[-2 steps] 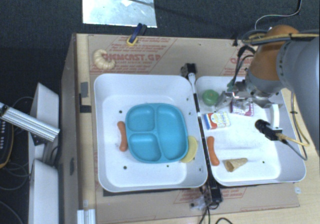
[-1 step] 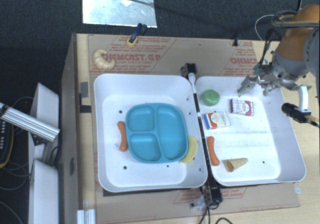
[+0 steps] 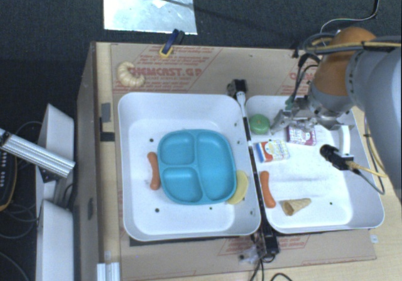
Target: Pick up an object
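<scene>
while claw [image 3: 290, 117] hangs over right bin [image 3: 367, 210] | finger state: cannot tell | cardboard [image 3: 207, 63] print partly legible: "chemcast"

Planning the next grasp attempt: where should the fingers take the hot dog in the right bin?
Grip the hot dog across its narrow middle, coming straight down. It lies flat and lengthwise beside the right bin's left wall, so close the fingers across its width; the wall-side finger has little room.

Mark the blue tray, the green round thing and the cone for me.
blue tray [image 3: 196, 166]: camera view, centre divider.
green round thing [image 3: 259, 124]: camera view, top face.
cone [image 3: 295, 206]: camera view, mid-body.
</scene>
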Robot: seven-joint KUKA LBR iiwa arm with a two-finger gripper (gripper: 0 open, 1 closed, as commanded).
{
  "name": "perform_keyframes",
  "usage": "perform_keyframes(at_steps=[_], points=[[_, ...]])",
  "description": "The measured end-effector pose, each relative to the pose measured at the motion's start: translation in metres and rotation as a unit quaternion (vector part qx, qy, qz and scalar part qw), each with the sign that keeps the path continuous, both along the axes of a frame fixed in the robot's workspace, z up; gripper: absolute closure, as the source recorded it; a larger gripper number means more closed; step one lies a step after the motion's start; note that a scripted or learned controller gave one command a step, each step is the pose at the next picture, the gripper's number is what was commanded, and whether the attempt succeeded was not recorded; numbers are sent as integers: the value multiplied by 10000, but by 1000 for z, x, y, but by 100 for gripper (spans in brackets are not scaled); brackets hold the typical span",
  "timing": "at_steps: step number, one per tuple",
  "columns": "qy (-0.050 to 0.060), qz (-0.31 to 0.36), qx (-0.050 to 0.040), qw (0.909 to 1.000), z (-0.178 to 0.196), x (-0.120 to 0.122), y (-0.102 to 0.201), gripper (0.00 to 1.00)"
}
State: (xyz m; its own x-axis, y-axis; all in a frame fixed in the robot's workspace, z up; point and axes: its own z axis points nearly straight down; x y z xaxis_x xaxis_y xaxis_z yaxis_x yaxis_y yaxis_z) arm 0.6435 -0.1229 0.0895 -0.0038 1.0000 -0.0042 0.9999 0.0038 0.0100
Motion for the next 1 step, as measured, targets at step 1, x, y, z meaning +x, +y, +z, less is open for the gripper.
perform_keyframes(at_steps=[1], points=[[-19, 2, 1, 10000, 1, 5, -38, 0]])
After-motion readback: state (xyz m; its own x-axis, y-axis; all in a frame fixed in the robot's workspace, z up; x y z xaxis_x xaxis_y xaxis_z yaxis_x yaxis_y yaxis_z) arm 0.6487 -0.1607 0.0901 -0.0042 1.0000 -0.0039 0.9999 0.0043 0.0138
